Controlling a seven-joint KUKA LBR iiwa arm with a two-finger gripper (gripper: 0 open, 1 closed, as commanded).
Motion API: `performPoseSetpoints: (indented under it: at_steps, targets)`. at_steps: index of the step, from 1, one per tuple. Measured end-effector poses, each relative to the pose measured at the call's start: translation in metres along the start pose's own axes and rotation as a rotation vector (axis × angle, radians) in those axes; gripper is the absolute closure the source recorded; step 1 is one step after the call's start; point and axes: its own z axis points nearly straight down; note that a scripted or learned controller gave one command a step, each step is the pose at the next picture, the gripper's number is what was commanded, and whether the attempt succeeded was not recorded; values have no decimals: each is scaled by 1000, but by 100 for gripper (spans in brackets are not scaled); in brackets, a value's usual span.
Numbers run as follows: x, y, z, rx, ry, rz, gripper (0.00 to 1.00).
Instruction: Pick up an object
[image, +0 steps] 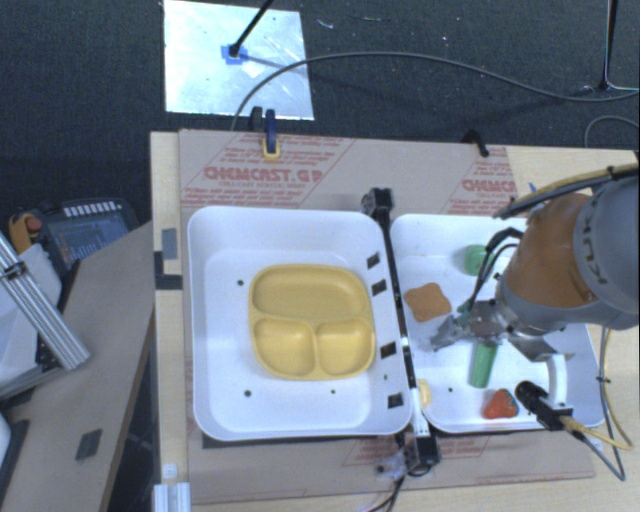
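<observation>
Green cylindrical object (482, 364), the likeliest pick, lies in the right bin (440, 232) at about 5 o'clock from the bin's centre, its long axis running roughly 12 to 6 o'clock. It appears to be a small toy item, probably light and rigid with a smooth skin that could slip; a hold across its narrow middle, jaws closing from 3 and 9 o'clock, seems safest. The gripper (447, 334) sits just beside its upper end, toward 10 o'clock, low over the bin floor; nothing shows between its fingers, and whether they are parted or closed cannot be told from this angle. A flat brown toast-like piece (427, 300) lies at 11 o'clock from the gripper, a pale green round object (474, 259) at 12 o'clock near the arm (560, 265), and a red-orange piece (500, 404) at 5 o'clock. The left bin (220, 400) holds a yellow divided plate (310, 320). Both bins rest on the bench (330, 165).
</observation>
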Motion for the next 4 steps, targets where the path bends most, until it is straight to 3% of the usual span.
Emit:
performPoseSetpoints:
  at_steps: [1, 2, 4]
  targets:
    - [-2, 3, -14, -9, -4, 1, 100]
    - [-3, -3, -59, 0, 1, 0, 100]
    - [-8, -7, -164, -3, 0, -3, 100]
